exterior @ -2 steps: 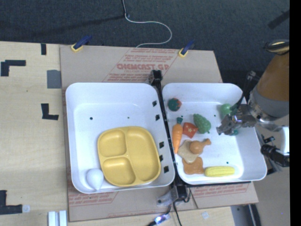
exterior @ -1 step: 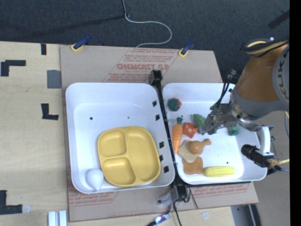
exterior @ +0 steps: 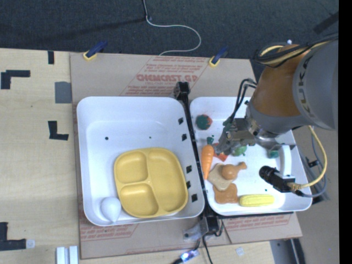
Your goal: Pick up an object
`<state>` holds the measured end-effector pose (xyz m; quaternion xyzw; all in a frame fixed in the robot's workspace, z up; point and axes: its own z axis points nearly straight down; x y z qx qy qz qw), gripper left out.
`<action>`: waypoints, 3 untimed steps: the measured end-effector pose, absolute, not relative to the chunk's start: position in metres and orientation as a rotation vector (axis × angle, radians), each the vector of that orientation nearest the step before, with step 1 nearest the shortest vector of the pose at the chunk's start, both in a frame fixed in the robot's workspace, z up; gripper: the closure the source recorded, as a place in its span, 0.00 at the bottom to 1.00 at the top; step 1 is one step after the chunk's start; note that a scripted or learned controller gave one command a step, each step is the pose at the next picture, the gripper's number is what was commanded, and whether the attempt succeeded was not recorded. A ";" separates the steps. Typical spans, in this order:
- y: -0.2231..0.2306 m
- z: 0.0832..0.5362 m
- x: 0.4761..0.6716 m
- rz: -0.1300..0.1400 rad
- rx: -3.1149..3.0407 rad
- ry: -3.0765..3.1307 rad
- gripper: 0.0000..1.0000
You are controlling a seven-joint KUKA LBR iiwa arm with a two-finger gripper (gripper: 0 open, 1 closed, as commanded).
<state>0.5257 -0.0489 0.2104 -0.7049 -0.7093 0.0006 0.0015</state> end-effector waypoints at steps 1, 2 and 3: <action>-0.006 0.224 0.550 -0.002 -2.213 -2.229 1.00; 0.024 0.213 0.551 0.004 -2.216 -2.224 1.00; 0.025 0.217 0.558 0.002 -2.219 -2.222 1.00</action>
